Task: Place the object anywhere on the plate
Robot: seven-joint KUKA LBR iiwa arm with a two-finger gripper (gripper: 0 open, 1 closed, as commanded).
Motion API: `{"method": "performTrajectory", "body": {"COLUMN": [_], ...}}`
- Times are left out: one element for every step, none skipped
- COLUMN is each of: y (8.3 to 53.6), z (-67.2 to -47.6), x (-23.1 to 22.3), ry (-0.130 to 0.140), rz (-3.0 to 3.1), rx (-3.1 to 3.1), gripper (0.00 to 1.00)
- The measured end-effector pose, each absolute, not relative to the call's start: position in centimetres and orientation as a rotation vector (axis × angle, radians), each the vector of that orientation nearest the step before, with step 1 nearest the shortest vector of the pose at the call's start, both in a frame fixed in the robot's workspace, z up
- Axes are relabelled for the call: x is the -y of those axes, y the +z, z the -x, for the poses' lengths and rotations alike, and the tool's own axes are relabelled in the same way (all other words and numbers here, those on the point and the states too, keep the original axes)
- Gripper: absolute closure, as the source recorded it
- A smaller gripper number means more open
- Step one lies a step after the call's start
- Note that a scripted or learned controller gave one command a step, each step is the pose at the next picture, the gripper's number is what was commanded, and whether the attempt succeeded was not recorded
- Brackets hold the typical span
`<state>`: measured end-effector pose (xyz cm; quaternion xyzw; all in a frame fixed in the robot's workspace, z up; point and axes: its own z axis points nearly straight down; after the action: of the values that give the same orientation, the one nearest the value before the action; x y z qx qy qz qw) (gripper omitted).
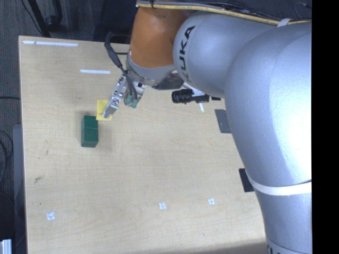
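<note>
The arm's two-finger gripper [112, 109] is hovering over the small yellow block [103, 110], just far-right of the green rectangular block [89, 130] on the wooden bench [159, 168]; its opening I cannot tell. Centre it before closing.

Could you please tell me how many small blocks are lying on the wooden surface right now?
2. A green block lies left of centre; a yellow block sits just above and right of it, at the gripper. The arm may hide others.
</note>
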<state>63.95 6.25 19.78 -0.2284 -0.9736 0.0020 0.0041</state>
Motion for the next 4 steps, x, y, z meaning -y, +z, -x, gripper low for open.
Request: {"method": "performTrajectory", "body": {"y": [12.9, 18.9, 19.1, 17.3], "z": [-63.1, -64.8, -62.3, -64.6], "x": [-13.1, -5.0, -15.4, -12.6], "ry": [0.01, 0.005, 0.009, 0.008], "rz": [1.103, 1.017, 1.007, 1.285], "rx": [2.932, 2.968, 2.968, 2.861], "gripper": [1.0, 1.0, 1.0, 1.0]}}
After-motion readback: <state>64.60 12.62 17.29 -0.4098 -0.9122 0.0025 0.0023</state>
